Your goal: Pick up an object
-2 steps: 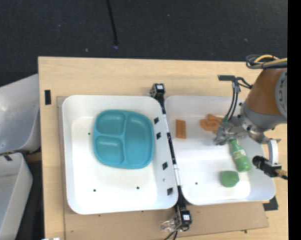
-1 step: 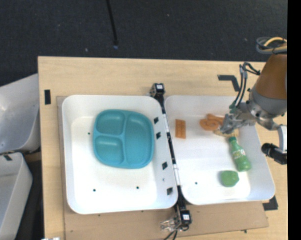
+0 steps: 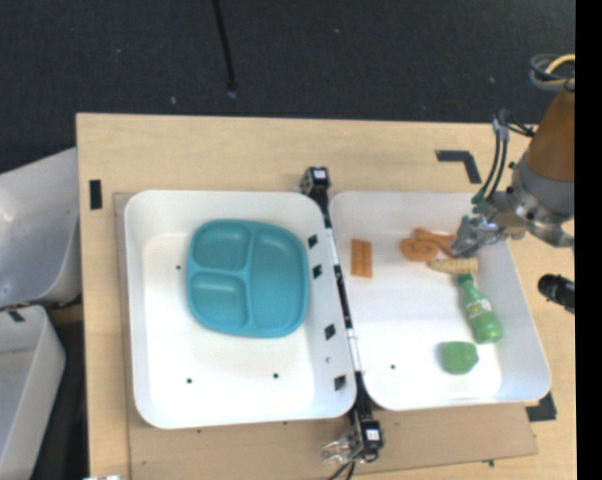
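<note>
The right bin (image 3: 421, 388) holds a small orange block (image 3: 361, 258), an orange curled piece (image 3: 424, 245), a tan stick-like piece (image 3: 451, 265), a green bottle (image 3: 478, 310) and a green lump (image 3: 459, 357). My gripper (image 3: 471, 238) hangs at the bin's upper right, just right of the orange curled piece and above the tan piece. I cannot make out how its tips stand. A teal divided plate (image 3: 248, 276) lies in the left bin (image 3: 161, 368).
A black divider with clips (image 3: 336, 298) runs between the two bins. The arm's orange band (image 3: 553, 148) and cables rise at the right edge. A white container (image 3: 21, 238) stands left of the bench.
</note>
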